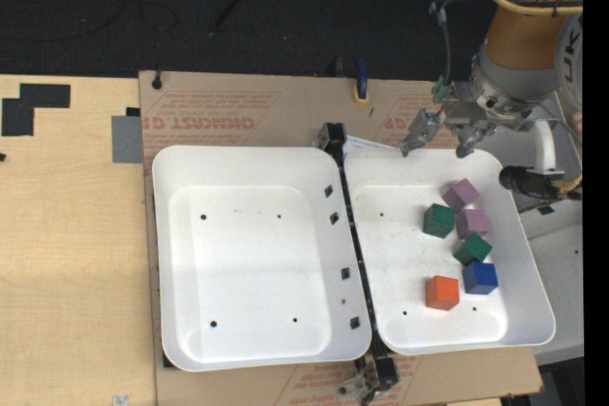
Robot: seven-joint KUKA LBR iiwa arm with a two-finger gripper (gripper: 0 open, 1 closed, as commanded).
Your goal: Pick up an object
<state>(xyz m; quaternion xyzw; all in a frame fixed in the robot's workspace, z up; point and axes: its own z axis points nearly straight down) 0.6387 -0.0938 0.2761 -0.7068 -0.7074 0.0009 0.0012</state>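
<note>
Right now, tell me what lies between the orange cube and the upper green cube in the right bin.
Nothing: in the camera view the stretch between the orange cube and the upper green cube is bare white floor of the right bin.

The arm (533,9) is reaching in from the right of the view, its orange band sitting uppermost and the grey wrist section hanging below it. The gripper (442,139) is pointing downward, hovering over the far edge of the right bin (514,323), above the rim and apart from it. Its two fingers (416,135) are standing spread, with a clear gap between the tips. Nothing is lying between them.
</note>
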